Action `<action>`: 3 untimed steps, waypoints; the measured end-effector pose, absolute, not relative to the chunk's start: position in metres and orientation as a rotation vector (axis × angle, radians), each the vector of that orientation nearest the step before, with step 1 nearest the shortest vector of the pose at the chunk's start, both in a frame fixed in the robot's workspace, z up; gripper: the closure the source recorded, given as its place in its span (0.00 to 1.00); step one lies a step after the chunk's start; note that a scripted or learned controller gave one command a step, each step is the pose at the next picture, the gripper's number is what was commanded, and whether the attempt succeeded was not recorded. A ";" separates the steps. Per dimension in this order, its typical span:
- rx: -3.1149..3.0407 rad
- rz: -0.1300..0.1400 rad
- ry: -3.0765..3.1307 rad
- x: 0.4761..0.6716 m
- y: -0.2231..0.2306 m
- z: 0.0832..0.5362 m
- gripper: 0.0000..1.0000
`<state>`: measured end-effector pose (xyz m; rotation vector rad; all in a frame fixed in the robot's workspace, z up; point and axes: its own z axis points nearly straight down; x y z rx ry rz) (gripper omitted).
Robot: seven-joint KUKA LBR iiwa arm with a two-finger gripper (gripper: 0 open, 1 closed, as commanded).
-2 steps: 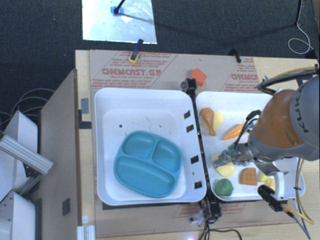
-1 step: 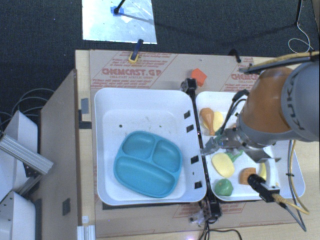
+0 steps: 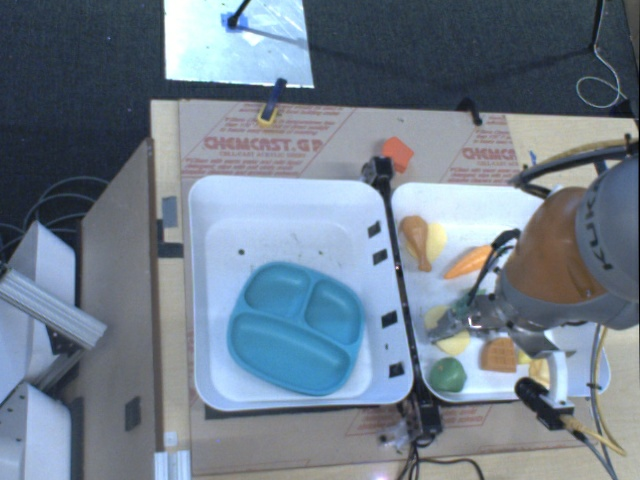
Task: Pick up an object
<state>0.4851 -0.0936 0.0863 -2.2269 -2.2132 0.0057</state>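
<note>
Arm reaches in from right, over right bin. Claw low in that bin, tips at yellow toy food pieces; cannot tell whether open, closed or gripping anything. Near claw: green round piece just below, orange carrot above, tan drumstick-like piece toward bin's upper left, brown cracker-like square to right. Left bin holds blue sectioned plate. Both bins on desk.
</note>
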 end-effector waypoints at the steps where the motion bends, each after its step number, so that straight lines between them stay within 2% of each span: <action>1: -2.218 -0.003 -2.229 0.517 -0.085 0.084 0.00; 2: -2.219 -0.004 -2.227 0.517 -0.085 0.095 1.00; 3: -2.212 -0.013 -2.238 0.516 -0.018 0.190 1.00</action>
